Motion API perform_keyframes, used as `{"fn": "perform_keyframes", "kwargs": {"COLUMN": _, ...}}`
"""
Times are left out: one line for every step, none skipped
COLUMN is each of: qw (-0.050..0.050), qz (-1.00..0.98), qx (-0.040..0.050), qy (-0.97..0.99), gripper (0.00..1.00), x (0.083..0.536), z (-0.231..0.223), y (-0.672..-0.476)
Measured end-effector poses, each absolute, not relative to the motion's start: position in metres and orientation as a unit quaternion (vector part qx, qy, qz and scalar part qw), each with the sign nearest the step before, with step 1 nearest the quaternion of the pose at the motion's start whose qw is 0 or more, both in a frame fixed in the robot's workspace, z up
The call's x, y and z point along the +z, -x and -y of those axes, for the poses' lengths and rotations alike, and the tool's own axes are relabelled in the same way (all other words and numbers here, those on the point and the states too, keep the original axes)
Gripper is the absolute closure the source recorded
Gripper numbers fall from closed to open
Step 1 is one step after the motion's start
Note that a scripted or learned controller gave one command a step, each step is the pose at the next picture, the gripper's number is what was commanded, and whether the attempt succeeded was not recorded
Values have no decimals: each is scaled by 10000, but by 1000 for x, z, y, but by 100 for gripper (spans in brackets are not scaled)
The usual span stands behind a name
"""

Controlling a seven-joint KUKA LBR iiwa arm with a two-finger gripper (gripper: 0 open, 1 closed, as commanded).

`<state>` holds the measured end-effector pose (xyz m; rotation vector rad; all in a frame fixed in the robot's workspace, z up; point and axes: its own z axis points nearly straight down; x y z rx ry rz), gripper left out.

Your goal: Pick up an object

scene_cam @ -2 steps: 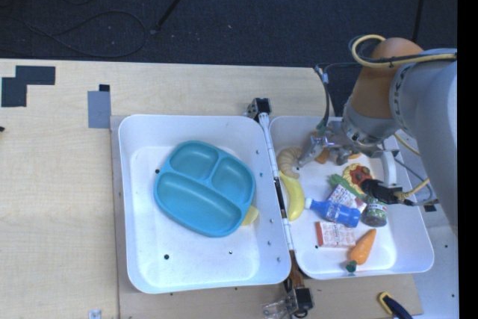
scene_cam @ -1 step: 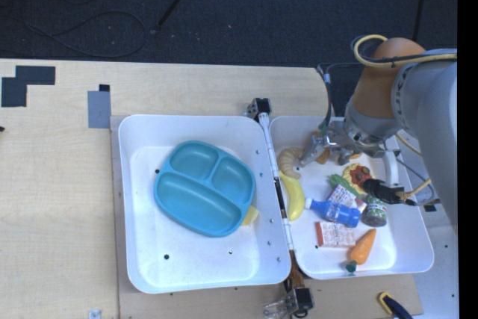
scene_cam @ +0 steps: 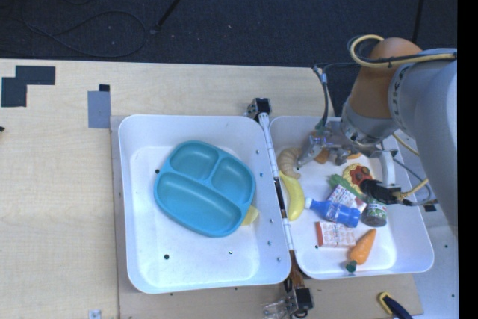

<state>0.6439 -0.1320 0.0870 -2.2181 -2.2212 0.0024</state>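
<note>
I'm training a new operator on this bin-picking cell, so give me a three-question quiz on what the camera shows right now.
1. True or false: the blue divided plate lies in the same bin as the carrot.
2. Multiple choice: which thing lies closest to the divider between the bins? A) the carrot B) the banana C) the blue bottle
3. Fill in: the gripper is over the ____ bin, toward its far edge.

Key
1. False. The plate is in the left bin; the carrot is in the right bin.
2. B, the banana.
3. Right.
</note>
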Motion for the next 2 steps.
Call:
{"fn": "perform_keyframes", "kwargs": {"qw": 13, "qz": 7077, "qx": 9, "qy": 7065, "gripper": 0, "x": 87, "z": 125, "y": -644}}
{"fn": "perform_keyframes", "kwargs": {"qw": 14, "qz": 7072, "qx": 7, "qy": 7070, "gripper": 0, "x": 88, "z": 131, "y": -610}}
